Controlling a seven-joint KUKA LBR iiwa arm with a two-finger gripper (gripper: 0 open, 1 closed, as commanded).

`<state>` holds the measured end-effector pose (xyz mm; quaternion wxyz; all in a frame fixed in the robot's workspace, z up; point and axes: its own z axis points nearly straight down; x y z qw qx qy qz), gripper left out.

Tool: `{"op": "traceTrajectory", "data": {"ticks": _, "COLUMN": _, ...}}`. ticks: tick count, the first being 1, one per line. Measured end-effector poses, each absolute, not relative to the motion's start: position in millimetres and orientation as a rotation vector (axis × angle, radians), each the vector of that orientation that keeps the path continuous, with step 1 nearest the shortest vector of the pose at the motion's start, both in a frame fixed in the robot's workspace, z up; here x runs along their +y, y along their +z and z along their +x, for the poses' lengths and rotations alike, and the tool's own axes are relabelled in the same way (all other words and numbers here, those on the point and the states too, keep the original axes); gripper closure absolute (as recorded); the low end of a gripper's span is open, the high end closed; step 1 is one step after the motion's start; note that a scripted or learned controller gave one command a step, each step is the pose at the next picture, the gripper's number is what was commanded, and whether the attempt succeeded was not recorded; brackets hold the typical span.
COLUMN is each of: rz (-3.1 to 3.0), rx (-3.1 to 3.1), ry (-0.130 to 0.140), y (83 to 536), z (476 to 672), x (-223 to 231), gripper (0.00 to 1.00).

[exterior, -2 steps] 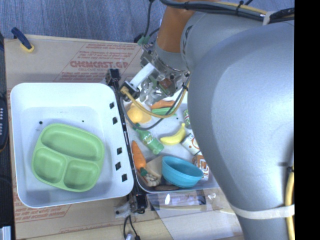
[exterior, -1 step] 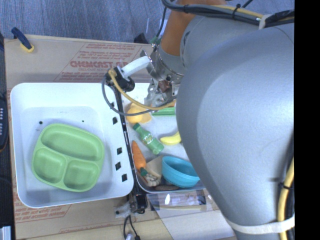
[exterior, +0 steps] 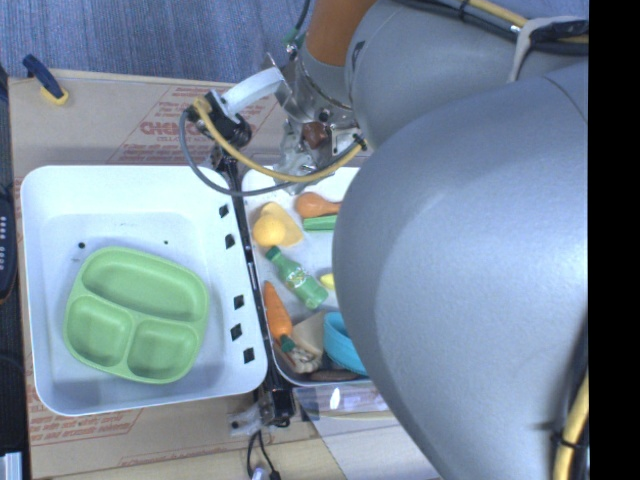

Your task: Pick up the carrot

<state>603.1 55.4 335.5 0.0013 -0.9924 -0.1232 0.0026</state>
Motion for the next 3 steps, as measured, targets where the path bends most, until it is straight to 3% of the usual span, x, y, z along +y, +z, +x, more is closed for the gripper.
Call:
{"op": "traceTrajectory", "data": {"ticks": 1, "rz": -3.124, "rx": -0.341, "ry": 0.019, "y": 320, "z": 643.7, "x": 75, "gripper": 1.00}}
{"op": "traceTrajectory", "data": {"ticks": 2, "rz": -3.124, "rx": -0.328, "ry": 0.026, "y": 303, "z": 613.4, "x": -3, "gripper": 1.00}}
{"op": "traceTrajectory", "data": {"ticks": 3, "rz": -3.109, "rx": -0.386, "ry": 0.019, "y": 298, "z": 557.1, "x": 16, "gripper": 1.00}}
